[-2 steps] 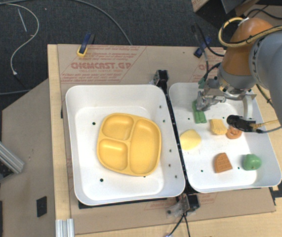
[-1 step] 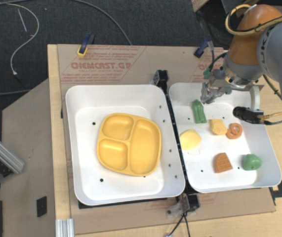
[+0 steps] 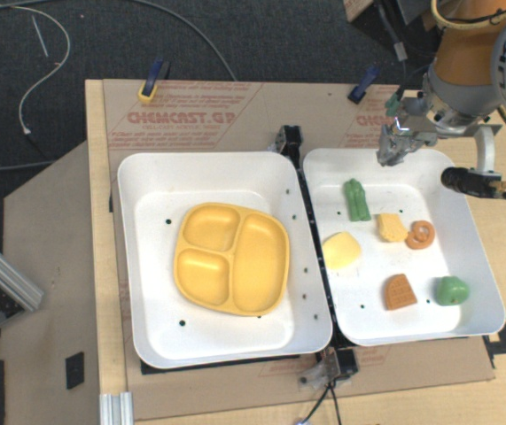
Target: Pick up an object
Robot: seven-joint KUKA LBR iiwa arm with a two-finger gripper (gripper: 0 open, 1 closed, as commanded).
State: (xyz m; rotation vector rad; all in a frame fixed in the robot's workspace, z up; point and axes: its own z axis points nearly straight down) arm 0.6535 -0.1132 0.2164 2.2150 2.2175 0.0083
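Observation:
The right bin [image 3: 478, 264] holds several small items. A green stick-shaped piece [image 3: 355, 199] lies near its back. A pale yellow lump [image 3: 341, 250] sits toward the left wall. A yellow block [image 3: 392, 228] touches an orange ring [image 3: 422, 235]. A brown wedge [image 3: 400, 292] and a green rounded piece [image 3: 451, 290] lie near the front. My gripper [image 3: 393, 153] hangs over the back edge of this bin, above and right of the green stick, with nothing visibly between its fingers.
The left bin [image 3: 146, 237] carries a yellow three-compartment plate [image 3: 232, 258]. Black clamps [image 3: 289, 139] sit between the bins at the back. Blue clips [image 3: 153, 78] pin the cardboard base. Cables run across the dark floor at the upper left.

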